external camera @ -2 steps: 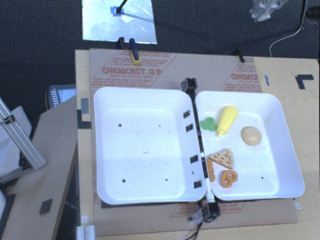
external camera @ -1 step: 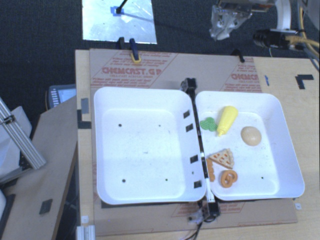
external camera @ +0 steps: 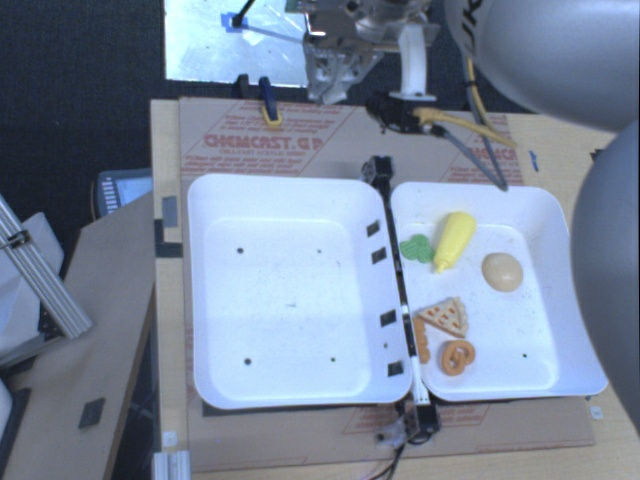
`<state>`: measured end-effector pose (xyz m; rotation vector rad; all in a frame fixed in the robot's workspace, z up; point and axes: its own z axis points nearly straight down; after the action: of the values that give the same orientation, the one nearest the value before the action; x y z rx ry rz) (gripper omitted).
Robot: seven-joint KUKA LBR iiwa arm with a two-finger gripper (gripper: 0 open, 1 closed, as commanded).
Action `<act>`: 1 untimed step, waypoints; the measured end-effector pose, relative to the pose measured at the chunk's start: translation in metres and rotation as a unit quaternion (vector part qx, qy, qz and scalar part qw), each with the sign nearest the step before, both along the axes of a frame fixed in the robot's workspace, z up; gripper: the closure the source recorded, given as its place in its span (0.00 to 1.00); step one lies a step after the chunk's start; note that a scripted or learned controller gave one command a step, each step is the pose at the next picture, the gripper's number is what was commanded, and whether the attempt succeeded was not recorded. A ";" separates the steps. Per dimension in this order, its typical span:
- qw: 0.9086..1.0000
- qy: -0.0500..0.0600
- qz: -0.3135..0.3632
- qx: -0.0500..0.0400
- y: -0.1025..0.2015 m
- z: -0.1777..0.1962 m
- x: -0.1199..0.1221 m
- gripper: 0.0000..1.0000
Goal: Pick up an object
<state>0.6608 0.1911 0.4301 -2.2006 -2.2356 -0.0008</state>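
Overhead, the claw (external camera: pixel 330 80) is seen beyond the bins; its state cannot be told; a yellow bottle (external camera: pixel 453 239) lies in the right bin (external camera: pixel 540 368), best approached squarely across its narrow width.

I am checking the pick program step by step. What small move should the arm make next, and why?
Probably bring the gripper toward the right white bin and down over the yellow corn-shaped toy. The gripper hangs above the cardboard behind the bins, holding nothing, while the toys all lie in that bin. The corn has bare floor on its right side.
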 end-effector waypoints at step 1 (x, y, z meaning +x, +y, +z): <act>1.000 -0.003 -0.006 -0.001 -0.021 0.038 -0.057 1.00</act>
<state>0.6039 0.1697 0.4678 -2.2185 -2.2257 -0.0069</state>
